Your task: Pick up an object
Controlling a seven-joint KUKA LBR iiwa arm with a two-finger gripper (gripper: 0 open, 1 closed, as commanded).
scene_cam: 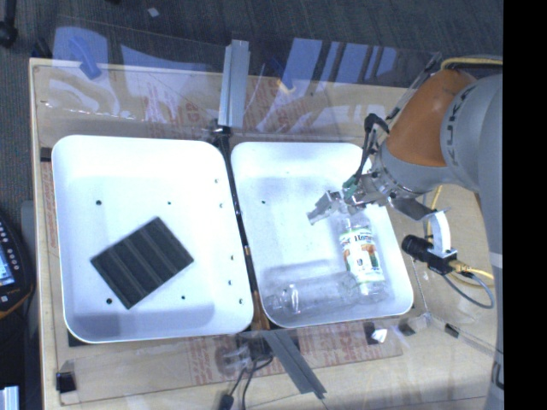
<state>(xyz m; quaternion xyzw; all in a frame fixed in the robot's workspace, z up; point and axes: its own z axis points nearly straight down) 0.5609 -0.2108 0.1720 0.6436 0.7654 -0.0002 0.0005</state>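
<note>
1. Well, from where I stand the big grey arm with its orange band [436, 131] leans in from the right over the wooden counter [111, 101], above the right-hand shallow white bin [256, 229].

2. Over in the left white bin [77, 169] lies a dark ribbed rectangular slab [141, 261], flat and well apart from the arm. I would leave it; it looks low and hard to get a grip under.

3. Nearer the arm, a clear plastic bottle with a white printed label [362, 254] lies on its side along the right bin's right wall. A second clear, glassy-looking vessel [312, 290] lies along the front wall, its far end close to the bottle's base; I cannot tell whether they touch.

4. Smallest of all, the gripper [335, 205] hangs just above the labelled bottle's neck end. Whether its fingers are spread or pressed together I cannot tell from this slant, and nothing shows between them.

5. To do it well, I judge the descent should centre on the bottle's body rather than its narrow neck, straddling it across its width, since a round, slick bottle may roll or squirt out toward the wall.
</note>
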